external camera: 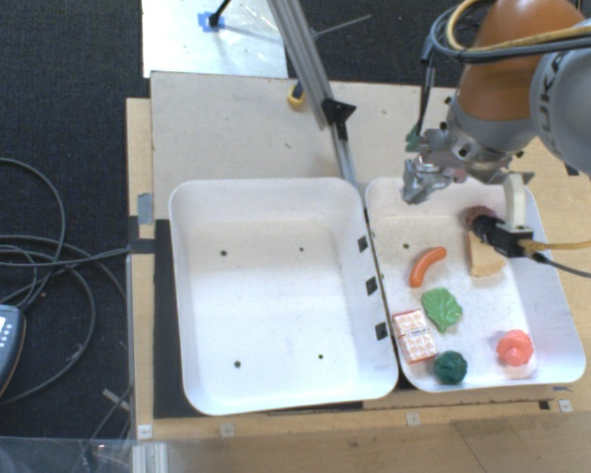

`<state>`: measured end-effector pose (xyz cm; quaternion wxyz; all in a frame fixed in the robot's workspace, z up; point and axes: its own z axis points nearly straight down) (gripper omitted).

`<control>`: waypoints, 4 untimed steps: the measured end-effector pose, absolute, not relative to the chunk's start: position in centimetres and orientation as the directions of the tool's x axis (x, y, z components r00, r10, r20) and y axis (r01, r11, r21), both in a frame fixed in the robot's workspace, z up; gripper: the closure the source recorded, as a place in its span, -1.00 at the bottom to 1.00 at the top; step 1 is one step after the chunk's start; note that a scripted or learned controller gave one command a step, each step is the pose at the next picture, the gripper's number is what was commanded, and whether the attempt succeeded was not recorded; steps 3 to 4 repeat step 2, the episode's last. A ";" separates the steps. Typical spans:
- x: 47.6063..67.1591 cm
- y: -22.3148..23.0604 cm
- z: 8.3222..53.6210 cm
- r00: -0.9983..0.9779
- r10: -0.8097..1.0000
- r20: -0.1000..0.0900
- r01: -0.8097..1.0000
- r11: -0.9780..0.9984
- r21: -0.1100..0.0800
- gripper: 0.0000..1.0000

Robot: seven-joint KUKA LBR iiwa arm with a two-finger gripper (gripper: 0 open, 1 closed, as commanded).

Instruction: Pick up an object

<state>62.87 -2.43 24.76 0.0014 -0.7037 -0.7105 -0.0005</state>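
**End effector over the far edge of the right bin, toy foods scattered below**

From my station I see the end effector [421, 183] hanging over the far left corner of the right bin [561, 313], a metallic grey cluster under the arm's glossy orange band [512, 37]. I cannot tell from this angle how its fingers stand, and nothing shows between them.

The right bin is a shallow white plastic tray with rounded corners, and it carries all the loose objects. Nearest the end effector is an orange sausage [427, 264], smooth, curved and lying at a slant. Just below it sits a green lettuce leaf [442, 308], flat with a ruffled outline. To the leaf's lower left is a small rectangular carton [414, 335], white with a reddish grid print, close to the bin's left wall. Next to it is a dark green broccoli-like lump [450, 367], rounded and bumpy. Toward the near right corner rests a red-orange rounded piece [514, 349], possibly a tomato. At the far right, a tan wedge like a bread slice [487, 258] lies partly under a black fitting on the arm.

The left bin [192, 294], of the same white plastic, touches the right one along a shared edge. Both sit on a pale wooden desk [227, 126].
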 end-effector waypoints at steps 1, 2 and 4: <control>60.8 2.4 23.2 -0.010 1.000 0.002 1.000 0.010 -0.002 1.00; 57.6 7.6 22.5 -0.010 1.000 0.003 1.000 0.010 -0.003 1.00; 57.6 7.6 22.5 -0.010 1.000 0.003 1.000 0.010 -0.003 1.00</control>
